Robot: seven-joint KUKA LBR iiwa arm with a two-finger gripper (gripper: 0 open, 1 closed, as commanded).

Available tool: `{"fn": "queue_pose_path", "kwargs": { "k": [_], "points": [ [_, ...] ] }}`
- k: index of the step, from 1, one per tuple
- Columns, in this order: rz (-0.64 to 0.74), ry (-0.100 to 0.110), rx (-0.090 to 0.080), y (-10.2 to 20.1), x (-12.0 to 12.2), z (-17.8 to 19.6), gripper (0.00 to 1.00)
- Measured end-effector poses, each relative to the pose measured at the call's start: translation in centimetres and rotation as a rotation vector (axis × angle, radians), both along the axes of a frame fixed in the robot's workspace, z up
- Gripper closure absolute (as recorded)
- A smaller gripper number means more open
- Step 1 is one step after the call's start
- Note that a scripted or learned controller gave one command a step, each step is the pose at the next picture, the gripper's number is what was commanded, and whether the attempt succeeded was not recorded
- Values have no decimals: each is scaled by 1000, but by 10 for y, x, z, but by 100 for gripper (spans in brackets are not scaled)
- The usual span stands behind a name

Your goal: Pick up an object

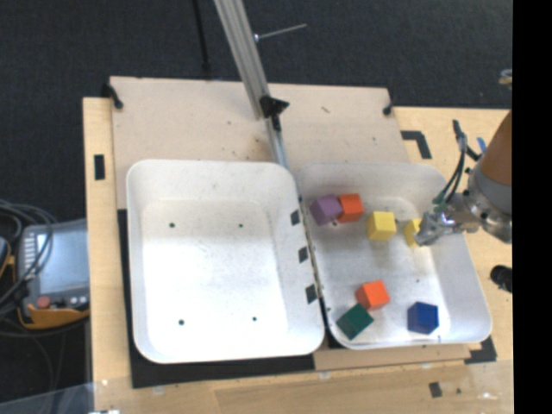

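Little blocks in a white bin

We see the claw (429, 229) touching a small yellow block (413, 230); we cannot tell its grip. Smooth square cubes sit on a wooden table (198, 119).

- Left bin (155, 188): floor bare across its whole width; open room for passage anywhere inside its rim.
- Right bin (470, 270): crowded along the far half. Purple block (325, 208) and orange block (350, 206) touch, with no gap between them.
- Yellow block (382, 225): just beside a smaller yellow block (412, 230); the gripper (431, 228) sits against the latter.
- Near edge: green block (354, 321), second orange block (373, 295), blue block (423, 316); a narrow lane separates orange from blue.
- Slanted metal post (241, 46): overhangs the bins' shared far corner.
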State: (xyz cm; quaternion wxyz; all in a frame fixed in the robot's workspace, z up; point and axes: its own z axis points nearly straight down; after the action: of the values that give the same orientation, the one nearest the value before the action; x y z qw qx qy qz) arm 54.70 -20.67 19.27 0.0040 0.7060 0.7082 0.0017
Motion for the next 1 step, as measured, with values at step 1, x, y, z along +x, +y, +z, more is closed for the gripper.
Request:
{"fn": "queue_pose_path", "kwargs": {
  "k": [1],
  "points": [
    [1,-1,0,2,4,64,100]
  ]
}}
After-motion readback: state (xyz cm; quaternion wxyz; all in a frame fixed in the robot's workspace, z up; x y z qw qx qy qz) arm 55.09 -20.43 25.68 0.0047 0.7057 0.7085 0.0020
